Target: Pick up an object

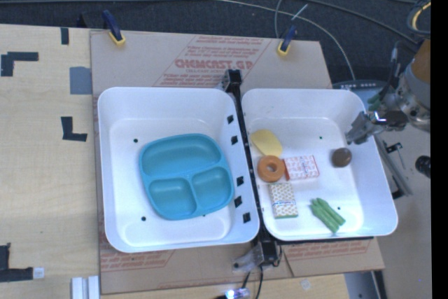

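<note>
Where the arm reached in from the right edge of the frame, the following was recorded.

Bench: 2 shallow white bins sat side by side on a brown cardboard sheet (pixel 210 59), held by 2 blue-and-yellow clamps at its upper edge.

Left bin (pixel 115 171): it held 1 blue divided tray (pixel 186 175) with 3 compartments, lying flat at centre.

Right bin (pixel 315 105): it held 6 loose items.

Yellow piece (pixel 267 142): lay near the divider, at the bin's left side.

Orange ring (pixel 271 169): lay just below the yellow piece, touching or nearly touching it.

Red-patterned packet (pixel 301 167): lay flat just right of the orange ring.

Pale patterned packet (pixel 283 199): lay flat below the ring, toward the bin's lower edge.

Green item (pixel 327 213): lay at a slant in the lower right part of the bin.

Brown round object (pixel 341 157): lay near the bin's right wall, well apart from the other items.

Gripper (pixel 358 131): sat over the upper right edge of the right bin, up and to the right of the brown round object, apart from it.

Fingers: state could not be told from this view; nothing was seen between them.

Cables: dark and grey leads ran across the dark floor along the top of the frame.
</note>
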Motion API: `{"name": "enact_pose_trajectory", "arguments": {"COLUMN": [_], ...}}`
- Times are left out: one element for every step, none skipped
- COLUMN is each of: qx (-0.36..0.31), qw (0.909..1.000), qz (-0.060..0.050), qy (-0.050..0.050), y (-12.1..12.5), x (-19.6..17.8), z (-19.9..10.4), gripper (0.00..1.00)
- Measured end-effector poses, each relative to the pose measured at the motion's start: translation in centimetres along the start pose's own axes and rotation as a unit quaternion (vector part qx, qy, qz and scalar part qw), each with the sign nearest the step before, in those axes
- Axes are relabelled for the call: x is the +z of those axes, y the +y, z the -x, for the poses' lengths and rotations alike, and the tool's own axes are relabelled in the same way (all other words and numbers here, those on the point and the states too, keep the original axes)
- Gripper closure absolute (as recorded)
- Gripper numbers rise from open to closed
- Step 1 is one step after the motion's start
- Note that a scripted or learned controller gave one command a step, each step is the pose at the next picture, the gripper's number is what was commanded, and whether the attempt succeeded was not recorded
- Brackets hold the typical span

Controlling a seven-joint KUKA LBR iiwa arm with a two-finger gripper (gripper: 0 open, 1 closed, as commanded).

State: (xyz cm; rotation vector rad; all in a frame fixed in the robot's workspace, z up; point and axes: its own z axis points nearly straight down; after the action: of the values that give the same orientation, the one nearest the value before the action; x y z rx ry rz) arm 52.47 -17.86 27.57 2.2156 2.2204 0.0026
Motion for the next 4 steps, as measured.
{"name": "enact_pose_trajectory", "arguments": {"qx": [-0.002, -0.002, -0.001, -0.002], "qw": [1.0000, 1.0000, 1.0000, 1.0000], "qz": [-0.003, -0.003, -0.004, -0.003], "qy": [0.002, 0.002, 0.001, 0.002], "y": [-0.2, 0.1, 1.0, 1.3], "x": [0.4, 0.2, 2.1, 1.9], "z": [-5.9, -10.9, -15.9, -21.3], "gripper": [1.00, 1.00, 1.00, 1.00]}}
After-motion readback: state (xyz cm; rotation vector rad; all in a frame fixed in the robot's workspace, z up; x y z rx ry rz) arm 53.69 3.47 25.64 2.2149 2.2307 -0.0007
